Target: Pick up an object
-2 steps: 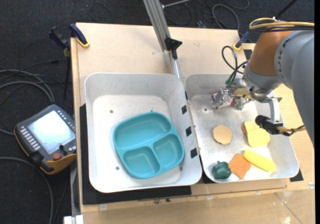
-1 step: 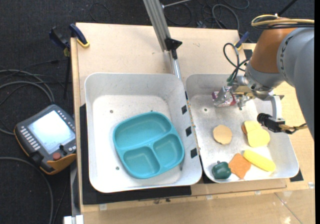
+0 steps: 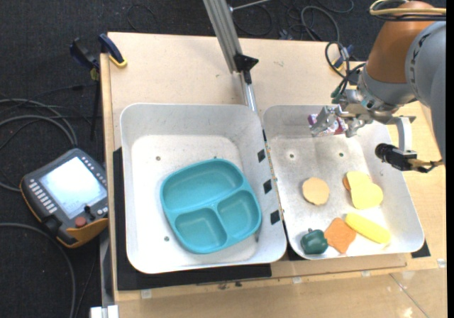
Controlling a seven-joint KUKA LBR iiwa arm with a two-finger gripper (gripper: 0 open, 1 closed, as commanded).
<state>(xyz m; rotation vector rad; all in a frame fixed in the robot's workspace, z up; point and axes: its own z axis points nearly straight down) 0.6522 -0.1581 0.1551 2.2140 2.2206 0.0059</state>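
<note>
The gripper (image 3: 332, 123) hangs over the far edge of the right bin (image 3: 397, 196), and something small with a purple-pink tint sits at its tip – too blurred to name, and whether the fingers are spread or closed on it I cannot tell. Nothing is clearly shown held between them, so in my judgement the pick is not yet made. Every candidate object lies on the near side of the fingers, toward the front wall of that bin. The closest is the round tan piece (image 3: 316, 191), almost straight toward the camera from the tip and lying flat; being round, it has no long axis to line up with. A little to the arm's side of it sits the pale yellow block (image 3: 365, 192) with an orange edge, and further forward the yellow banana-like piece (image 3: 368, 228), whose long axis runs aslant across the bin floor. Beside that, touching or nearly so, lie the orange wedge (image 3: 341, 234) and the dark green pepper-like toy (image 3: 313, 241) against the front wall. The left bin (image 3: 142, 132), across the divide from the fingers, holds only a teal three-compartment tray (image 3: 210, 204) – its compartments bare. Both bins rest on the worktop (image 3: 177, 68).
</note>
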